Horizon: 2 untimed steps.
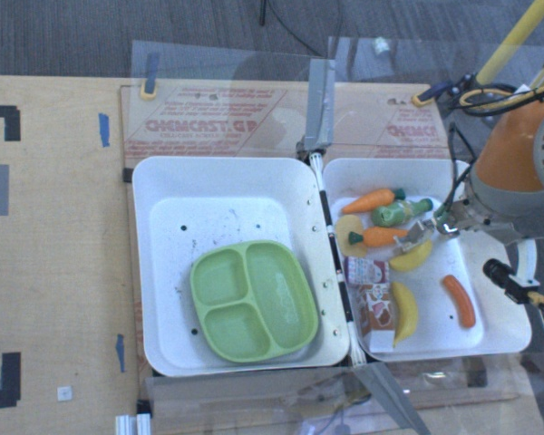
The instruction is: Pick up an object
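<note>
In the right bin (490, 338) the toy food lies in a cluster toward its left side: an orange carrot (369, 200) at the top, a green bottle (401, 212) just beside it, a second, smaller carrot (383, 236) below on a pale yellow piece (348, 232), then two bananas (414, 256) (404, 311), a red-and-white packet (374, 304), and a red sausage (460, 300) lying apart to the right. The gripper (423, 235) reaches in low among these, its metal tip touching or just over the smaller carrot and the upper banana; whether it is parted or closed cannot be told. The left bin (163, 188) bears a green divided plate (252, 300).
</note>
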Motion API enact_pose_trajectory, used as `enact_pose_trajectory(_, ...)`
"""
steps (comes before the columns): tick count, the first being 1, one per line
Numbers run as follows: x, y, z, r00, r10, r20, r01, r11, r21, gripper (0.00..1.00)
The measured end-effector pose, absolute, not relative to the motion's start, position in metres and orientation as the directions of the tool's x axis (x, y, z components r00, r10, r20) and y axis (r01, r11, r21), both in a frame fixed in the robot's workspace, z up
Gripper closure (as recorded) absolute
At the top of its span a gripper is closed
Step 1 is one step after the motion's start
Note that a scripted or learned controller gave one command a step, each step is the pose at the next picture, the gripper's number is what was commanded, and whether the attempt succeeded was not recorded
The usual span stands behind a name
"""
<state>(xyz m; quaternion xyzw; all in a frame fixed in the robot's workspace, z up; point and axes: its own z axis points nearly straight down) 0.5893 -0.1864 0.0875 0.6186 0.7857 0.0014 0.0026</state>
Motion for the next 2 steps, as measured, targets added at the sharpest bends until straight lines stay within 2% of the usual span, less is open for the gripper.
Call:
enact_pose_trajectory(1,0.592,-0.188,0.100,-0.233,0.972,-0.009,0.972,0.233,0.012,1.00)
enact_pose_trajectory(2,0.668,-0.148,0.215,-0.064,0.998,-0.002,0.998,0.064,0.003,1.00)
